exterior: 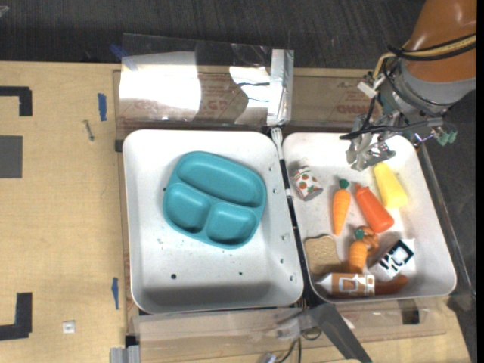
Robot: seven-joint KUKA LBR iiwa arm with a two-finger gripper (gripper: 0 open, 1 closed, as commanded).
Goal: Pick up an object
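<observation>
Overhead, metal hand (368,154) above yellow cylinder (390,185); whether spread or pinching, cannot tell.

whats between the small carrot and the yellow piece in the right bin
An orange-red piece lies between the small carrot and the yellow piece in the camera view.

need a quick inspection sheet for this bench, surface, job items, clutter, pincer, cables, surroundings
surface: two white bins side by side, left bin and right bin, on a wooden bench.
job's things: in the right bin, a yellow piece, two carrots, an orange-red piece, a bread slice, a bottle and a small white packet.
clutter: teal divided plate in the left bin.
grippers: pincer over the right bin's far end, near the yellow piece; nothing seen in it.
cables: yellow and black leads at the wrist.
surroundings: clear plastic sheet behind the bins; black tape marks on the bench.
</observation>
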